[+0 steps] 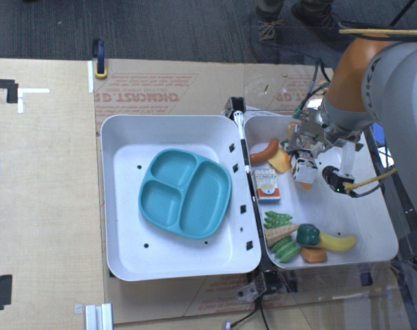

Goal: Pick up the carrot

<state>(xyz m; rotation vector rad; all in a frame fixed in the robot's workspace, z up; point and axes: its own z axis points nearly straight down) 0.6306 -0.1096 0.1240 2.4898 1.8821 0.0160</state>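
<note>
The small orange carrot point(314, 255) lies at the near edge of the right-hand shallow white bin point(373, 215), toward its near-left corner, free of the gripper and well apart from it. It sits just below a dark green rounded vegetable point(307, 234), which touches a yellow banana point(337, 241) lying to its right. To the carrot's left lie a green ridged vegetable point(285, 250), a pale tan wedge point(280, 233) and, above those, a green pea pod point(277, 218). Farther up along the bin's left wall rests a small white and orange carton point(266, 185), and beyond it, near the far-left corner, a reddish-orange sausage point(264, 150) and a yellow block point(280, 161) lie just beside each other.

The two-finger gripper point(303, 165) hangs over the far half of this bin, close to the yellow block; whether it is parted or closed cannot be told from this angle. Above it the grey arm with an orange band point(353, 71) reaches in from the right.

The left-hand shallow white bin point(119, 205) holds a teal plastic divided plate point(185, 193) near its middle. Both bins rest on a brown cardboard sheet point(167, 91) on the light wooden bench point(40, 198).
</note>
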